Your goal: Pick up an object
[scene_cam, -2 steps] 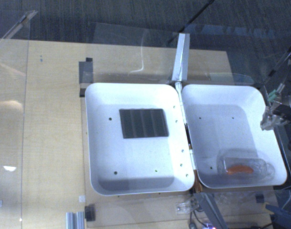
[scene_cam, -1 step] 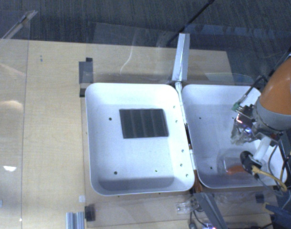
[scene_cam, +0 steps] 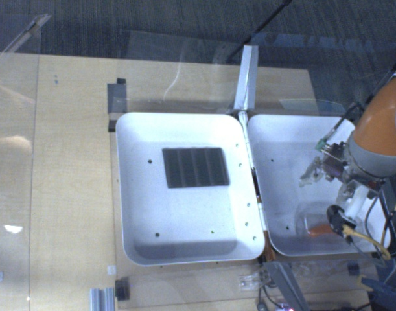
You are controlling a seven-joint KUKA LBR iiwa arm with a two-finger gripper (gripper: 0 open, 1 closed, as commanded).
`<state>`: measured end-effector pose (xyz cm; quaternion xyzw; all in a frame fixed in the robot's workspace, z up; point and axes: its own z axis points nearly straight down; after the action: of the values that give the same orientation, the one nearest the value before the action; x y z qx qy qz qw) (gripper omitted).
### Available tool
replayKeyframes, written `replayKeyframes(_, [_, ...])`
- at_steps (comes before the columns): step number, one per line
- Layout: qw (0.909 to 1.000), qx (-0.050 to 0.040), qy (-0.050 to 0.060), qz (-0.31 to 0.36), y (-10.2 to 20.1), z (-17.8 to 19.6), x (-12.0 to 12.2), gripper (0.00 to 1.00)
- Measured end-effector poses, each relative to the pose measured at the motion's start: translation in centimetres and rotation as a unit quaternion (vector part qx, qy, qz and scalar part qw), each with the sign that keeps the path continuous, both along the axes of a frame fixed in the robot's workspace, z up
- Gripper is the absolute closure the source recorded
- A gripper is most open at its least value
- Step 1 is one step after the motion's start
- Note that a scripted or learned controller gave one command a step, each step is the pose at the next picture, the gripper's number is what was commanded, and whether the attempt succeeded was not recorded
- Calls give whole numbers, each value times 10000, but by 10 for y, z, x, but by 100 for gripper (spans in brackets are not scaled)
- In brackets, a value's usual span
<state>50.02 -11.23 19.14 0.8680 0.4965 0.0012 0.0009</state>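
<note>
The one tool hangs over the right bin, on the end of the one grey and orange arm. It is too blurry to tell if it is wide or narrow. One clear cup with an orange bit inside lies at about 6 o'clock from the tool, near the bin's front edge and apart from it. Two white bins sit side by side on the tabletop. The left bin holds one dark ridged pad.

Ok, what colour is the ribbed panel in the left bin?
Dark grey, nearly black, ribbed panel against the white left bin; camera view.
</note>
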Motion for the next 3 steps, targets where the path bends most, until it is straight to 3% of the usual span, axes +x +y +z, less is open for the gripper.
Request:
replayKeyframes(1, [9997, 6, 2, 260, 52, 12, -12, 0])
replayKeyframes(2, [9981, -3, 12, 617, -3, -18, 80, 0])
replayKeyframes(3, [9963, -15, -14, 860, -74, 39, 107, 0])
